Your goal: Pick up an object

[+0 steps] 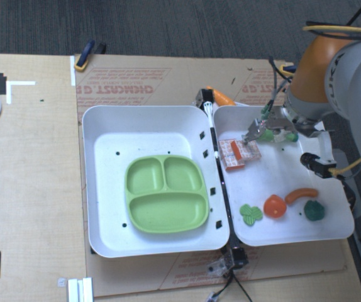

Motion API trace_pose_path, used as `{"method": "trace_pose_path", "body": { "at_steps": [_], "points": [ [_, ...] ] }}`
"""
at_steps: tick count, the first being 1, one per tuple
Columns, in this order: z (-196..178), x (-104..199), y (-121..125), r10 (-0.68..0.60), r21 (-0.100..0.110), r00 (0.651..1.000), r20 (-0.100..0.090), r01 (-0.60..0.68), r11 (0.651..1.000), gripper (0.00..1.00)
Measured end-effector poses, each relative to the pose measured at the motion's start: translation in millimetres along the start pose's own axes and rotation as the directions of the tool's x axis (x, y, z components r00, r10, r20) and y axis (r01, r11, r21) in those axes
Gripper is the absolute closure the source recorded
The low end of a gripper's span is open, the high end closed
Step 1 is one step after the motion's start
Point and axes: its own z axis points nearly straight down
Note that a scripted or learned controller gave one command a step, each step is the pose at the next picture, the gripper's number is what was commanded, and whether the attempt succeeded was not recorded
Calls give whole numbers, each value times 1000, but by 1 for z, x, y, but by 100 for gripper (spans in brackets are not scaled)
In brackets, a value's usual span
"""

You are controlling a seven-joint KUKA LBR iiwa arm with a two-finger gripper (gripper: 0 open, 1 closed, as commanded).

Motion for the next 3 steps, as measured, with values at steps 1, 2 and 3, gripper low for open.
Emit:
{"method": "trace_pose_path", "body": {
  "at_steps": [1, 2, 3],
  "points": [
    [12, 21, -5, -45, 2, 999, 9, 45, 999, 0],
    [13, 19, -32, 94, 1, 996, 7, -94, 996, 0],
    [11, 26, -31, -144, -1, 990, 9, 144, 990, 0]
  ]
}}
